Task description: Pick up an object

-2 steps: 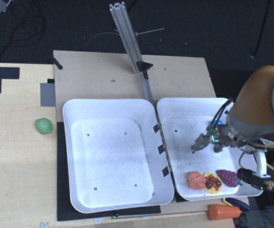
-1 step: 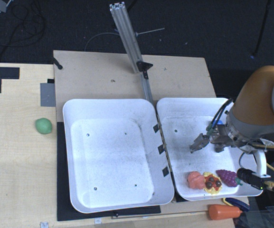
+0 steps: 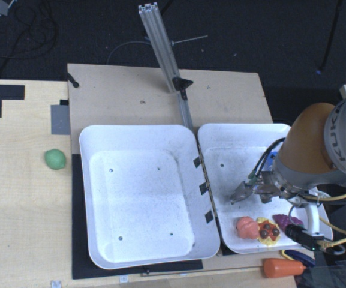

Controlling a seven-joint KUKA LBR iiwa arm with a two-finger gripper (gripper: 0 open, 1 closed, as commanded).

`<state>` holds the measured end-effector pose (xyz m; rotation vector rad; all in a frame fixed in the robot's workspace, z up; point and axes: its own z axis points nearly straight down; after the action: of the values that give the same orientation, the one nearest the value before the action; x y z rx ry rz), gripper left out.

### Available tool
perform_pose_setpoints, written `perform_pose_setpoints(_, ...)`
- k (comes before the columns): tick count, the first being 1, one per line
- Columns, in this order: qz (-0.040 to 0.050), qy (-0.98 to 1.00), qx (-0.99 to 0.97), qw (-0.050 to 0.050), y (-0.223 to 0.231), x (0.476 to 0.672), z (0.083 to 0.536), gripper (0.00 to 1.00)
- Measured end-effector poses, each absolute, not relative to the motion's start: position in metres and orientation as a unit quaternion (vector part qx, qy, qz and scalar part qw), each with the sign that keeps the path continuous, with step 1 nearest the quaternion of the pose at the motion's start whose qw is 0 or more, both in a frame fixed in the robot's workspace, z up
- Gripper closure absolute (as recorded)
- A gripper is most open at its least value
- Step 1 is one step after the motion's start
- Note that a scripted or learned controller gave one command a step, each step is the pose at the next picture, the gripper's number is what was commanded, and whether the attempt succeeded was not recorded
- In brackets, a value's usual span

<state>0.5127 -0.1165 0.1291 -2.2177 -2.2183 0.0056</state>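
Pincer (image 3: 240,194) hovers low in right bin (image 3: 232,138), grip state unclear. Pink toy (image 3: 247,227) lies just toward the bin's near edge, beside yellow-red toy (image 3: 268,231).

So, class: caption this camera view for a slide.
Arm's tool low in the right bin, near a pink toy.

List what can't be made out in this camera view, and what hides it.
- Gripper: small and dark over the right bin; open or shut cannot be told.
- Right bin's far right side: covered by the arm.
- Purple object: partly under the arm's hardware; its shape is unclear.
- Orange object below the bin: its right end is hidden by cables.
- Red-yellow item: too small to identify.
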Motion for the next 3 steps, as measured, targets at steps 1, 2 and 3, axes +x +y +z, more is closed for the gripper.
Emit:
perform_pose_setpoints(1, 0.0, -0.707, -0.707, 0.0, -0.116, 0.513, 0.091, 0.0)
perform_pose_setpoints(2, -0.0008, -0.707, -0.708, -0.001, -0.117, 0.513, 0.103, 1.0)
perform_pose_setpoints(3, -0.0009, -0.707, -0.707, -0.001, -0.121, 0.511, 0.145, 1.0)
